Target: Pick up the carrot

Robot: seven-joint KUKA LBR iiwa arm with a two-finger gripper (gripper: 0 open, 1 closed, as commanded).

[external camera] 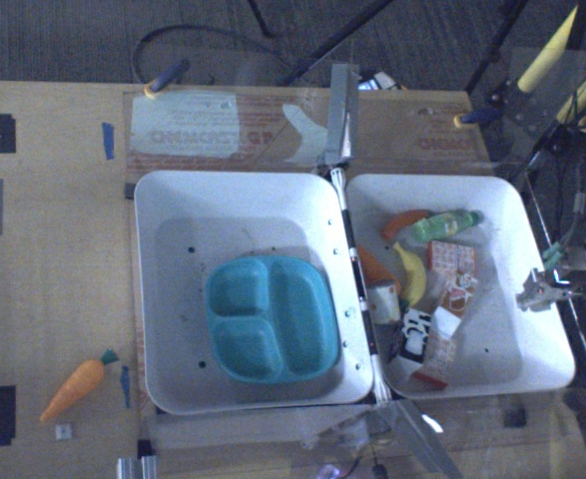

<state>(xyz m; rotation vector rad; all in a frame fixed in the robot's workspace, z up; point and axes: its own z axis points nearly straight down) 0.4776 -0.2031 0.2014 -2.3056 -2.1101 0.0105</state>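
The carrot (73, 388) is orange with a green top. It lies on the bare wooden bench at the lower left, outside both bins, left of the left bin's (158, 267) front corner, with its green end pointing up and right. A small grey part that looks like my gripper (538, 292) hangs over the right rim of the right bin (517, 357), far from the carrot. Little of it can be made out.
A teal divided plate (271, 317) lies in the left bin. The right bin holds several items: a green bottle (442, 226), a banana (410, 272), a red-and-white box (452, 267), a can (382, 300) and a black-and-white carton (412, 332). Blue tape (125, 385) marks the bench beside the carrot.
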